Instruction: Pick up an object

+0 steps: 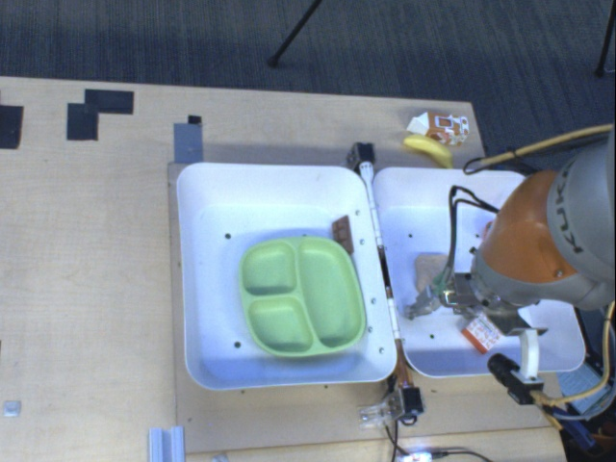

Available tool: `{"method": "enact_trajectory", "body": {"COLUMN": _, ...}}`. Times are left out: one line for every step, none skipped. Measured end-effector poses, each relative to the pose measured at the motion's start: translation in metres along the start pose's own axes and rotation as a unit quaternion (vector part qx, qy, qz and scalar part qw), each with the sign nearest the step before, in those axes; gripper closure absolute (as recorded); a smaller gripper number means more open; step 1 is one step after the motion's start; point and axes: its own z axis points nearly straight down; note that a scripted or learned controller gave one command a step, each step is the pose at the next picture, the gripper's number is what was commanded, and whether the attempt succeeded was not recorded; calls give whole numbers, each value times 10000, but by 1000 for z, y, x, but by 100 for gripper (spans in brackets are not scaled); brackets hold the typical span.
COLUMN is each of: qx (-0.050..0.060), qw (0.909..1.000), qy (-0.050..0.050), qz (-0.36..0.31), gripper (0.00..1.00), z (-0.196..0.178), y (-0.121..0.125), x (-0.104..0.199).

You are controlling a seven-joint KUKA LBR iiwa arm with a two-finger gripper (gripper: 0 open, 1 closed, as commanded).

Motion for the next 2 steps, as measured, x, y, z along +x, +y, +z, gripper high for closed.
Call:
{"method": "enact_trajectory", "body": {"qx": -30, "qw": 10000, "qy": -2, "qz": -9, "gripper": 100, "z": -11, "y": 2, "x": 0}}
{"method": "enact_trajectory", "body": {"qx": -30, "qw": 10000, "qy": -2, "qz": -6, "gripper": 0, "z": -11, "y": 2, "x": 0}}
